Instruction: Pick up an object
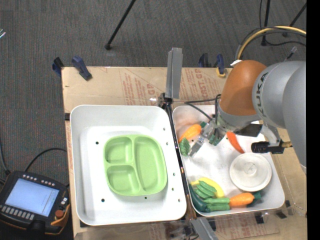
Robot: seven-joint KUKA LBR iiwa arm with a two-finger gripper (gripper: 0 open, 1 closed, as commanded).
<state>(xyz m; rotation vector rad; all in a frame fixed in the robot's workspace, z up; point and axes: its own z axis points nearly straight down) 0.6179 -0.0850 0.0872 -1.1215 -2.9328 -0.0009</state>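
Orange carrot (190,132) with green top lies at the right bin's (277,196) left wall, just beside my tool (198,145). Can't tell if tool is grasping anything. White bowl (250,171) nearby; green divided plate (135,164) in left bin (82,134).

Candidate objects are all seen in the right bin (278,202), taken as landmark. An orange carrot with a green top (188,135) lies tilted against the bin's left wall, in its upper half. A second orange piece (235,142) lies slanted near the bin's upper middle. A white round lid-like dish (250,171) sits flat toward the bin's right side. Along the bin's lower edge a yellow banana-like piece (212,185), green pods (204,191) and another carrot (241,200) are clustered, touching one another.
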